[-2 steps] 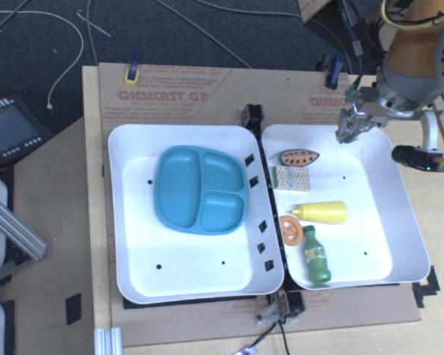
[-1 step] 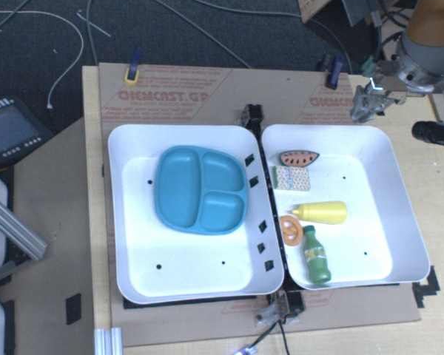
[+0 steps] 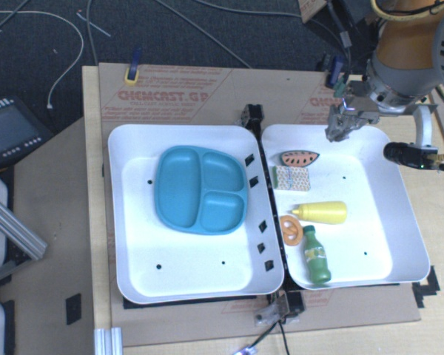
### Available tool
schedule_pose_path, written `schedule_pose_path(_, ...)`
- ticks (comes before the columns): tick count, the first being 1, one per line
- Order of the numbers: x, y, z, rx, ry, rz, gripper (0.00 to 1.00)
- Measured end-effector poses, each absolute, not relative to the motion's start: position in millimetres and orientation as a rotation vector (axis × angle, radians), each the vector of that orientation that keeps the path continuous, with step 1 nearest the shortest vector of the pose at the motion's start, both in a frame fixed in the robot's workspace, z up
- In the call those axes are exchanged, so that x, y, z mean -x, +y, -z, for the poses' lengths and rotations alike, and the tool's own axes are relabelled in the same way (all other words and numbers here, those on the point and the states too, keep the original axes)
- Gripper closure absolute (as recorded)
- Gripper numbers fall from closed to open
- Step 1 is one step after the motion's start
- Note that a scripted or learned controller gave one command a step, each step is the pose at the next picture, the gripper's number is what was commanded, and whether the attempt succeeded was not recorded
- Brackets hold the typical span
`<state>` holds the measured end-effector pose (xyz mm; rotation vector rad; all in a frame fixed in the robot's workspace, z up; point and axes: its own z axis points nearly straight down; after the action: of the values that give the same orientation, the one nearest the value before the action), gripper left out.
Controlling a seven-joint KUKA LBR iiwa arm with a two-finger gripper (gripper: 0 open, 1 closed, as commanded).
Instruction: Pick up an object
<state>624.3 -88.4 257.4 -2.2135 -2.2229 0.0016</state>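
Cardboard-topped bench [image 3: 207, 87] over dark carpet, two white bins side by side.

Left bin [image 3: 133, 257] has a big blue divided plate [image 3: 201, 189] around its middle. Right bin [image 3: 399, 220] holds the small stuff along its 9 o'clock side: yellow mustard bottle [image 3: 323, 212], green bottle [image 3: 316, 256] toward 7 o'clock, patterned sachet [image 3: 291, 177], watermelon slice [image 3: 299, 157] at 10, pretzel [image 3: 291, 229] by the divider. Gripper [image 3: 340, 129] hangs over the bin's 12 o'clock rim, holding nothing; can't tell how open it is.
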Motion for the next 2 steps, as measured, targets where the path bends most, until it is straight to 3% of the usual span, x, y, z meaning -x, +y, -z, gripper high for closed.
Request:
schedule_pose_path(1,-601.0,-39,-241,2.213,-2.222,-0.002,1.0)
schedule_pose_path(2,-564.7,11,-233,2.212,-2.223,-0.003,1.0)
